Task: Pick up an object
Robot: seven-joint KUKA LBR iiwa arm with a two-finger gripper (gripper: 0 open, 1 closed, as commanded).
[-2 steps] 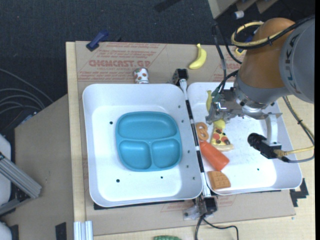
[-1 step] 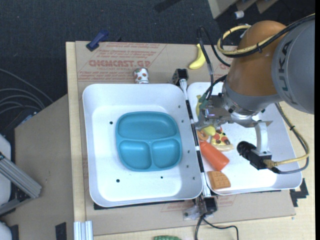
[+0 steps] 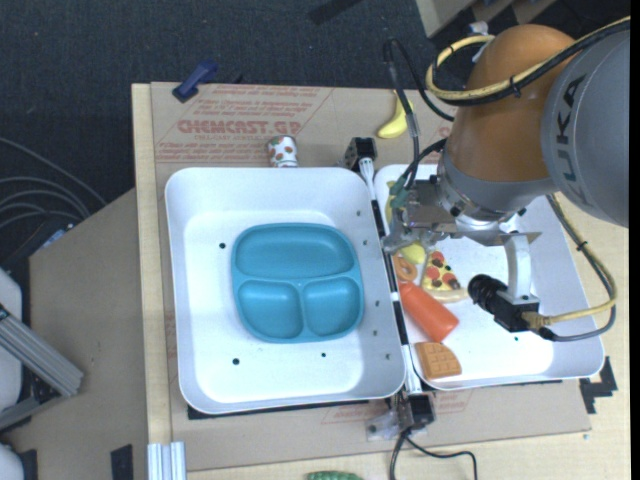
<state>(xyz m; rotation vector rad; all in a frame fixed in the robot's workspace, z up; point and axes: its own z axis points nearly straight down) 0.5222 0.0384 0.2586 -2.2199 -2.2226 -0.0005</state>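
Note:
My gripper (image 3: pixel 407 236) hangs low over the left side of the right bin (image 3: pixel 560 366), under the orange wrist band. Right below it lie a small yellow-orange toy piece (image 3: pixel 405 266) and a toy pizza slice (image 3: pixel 441 274). An orange carrot-like piece (image 3: pixel 430 313) lies a little nearer the front, and a tan cracker (image 3: pixel 438 360) sits at the bin's front left corner. The arm hides much of the bin's back half. Nothing shows held in the gripper.
The left bin (image 3: pixel 200 353) holds a blue divided plate (image 3: pixel 297 280). Behind the bins on the bench lie a yellow banana (image 3: pixel 397 121), a small white and red item (image 3: pixel 284 150) and a blue item (image 3: pixel 195 81).

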